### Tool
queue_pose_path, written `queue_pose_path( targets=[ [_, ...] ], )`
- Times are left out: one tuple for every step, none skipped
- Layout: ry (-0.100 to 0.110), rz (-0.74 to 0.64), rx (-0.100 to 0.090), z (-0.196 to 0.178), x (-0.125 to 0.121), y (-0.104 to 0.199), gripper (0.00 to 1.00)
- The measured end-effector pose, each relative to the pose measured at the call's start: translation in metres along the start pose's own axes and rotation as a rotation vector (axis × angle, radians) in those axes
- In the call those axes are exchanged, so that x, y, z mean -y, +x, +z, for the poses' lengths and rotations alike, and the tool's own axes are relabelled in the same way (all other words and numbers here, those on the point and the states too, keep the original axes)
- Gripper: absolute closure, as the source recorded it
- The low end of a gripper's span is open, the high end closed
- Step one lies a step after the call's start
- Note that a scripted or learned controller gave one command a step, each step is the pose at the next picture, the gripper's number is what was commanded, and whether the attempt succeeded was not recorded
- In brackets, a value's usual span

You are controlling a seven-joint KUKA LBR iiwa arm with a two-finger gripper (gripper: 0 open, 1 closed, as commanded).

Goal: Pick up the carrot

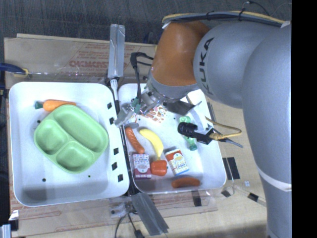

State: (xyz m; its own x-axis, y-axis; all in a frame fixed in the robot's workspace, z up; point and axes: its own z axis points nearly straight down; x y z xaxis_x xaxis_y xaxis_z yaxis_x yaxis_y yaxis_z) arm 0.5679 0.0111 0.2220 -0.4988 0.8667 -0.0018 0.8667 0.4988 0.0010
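"KUKA" is read in dark letters on the grey arm [233, 58], just beside its orange band. Red lettering is seen on the cardboard along the bench's [59, 58] far edge, too faint to be made out. Printed labels are carried by a small can [177, 162] and a small carton [141, 165] in the right bin [218, 167], and the print is too small to be read.

The left bin [25, 182] is taken up by a green divided plate [71, 138], and the carrot [55, 104] is found lying against the plate's far edge, near the bin's far left corner.

In the right bin, an orange sausage [134, 140] and a banana [153, 141] are laid side by side, a tomato [159, 167] is tucked between carton and can, and a red-brown sausage [186, 182] is set by the near wall.

The gripper [130, 113] is held over the wall between the bins; whether it is apart or together cannot be told.
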Motion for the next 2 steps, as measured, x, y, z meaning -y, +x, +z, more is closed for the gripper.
queue_pose_path(
  targets=[
    [0.0,-0.001,0.002,-0.01,0.0,-0.002,1.0],
    [0.002,0.181,-0.001,-0.088,-0.003,0.013,1.0]
  ],
)
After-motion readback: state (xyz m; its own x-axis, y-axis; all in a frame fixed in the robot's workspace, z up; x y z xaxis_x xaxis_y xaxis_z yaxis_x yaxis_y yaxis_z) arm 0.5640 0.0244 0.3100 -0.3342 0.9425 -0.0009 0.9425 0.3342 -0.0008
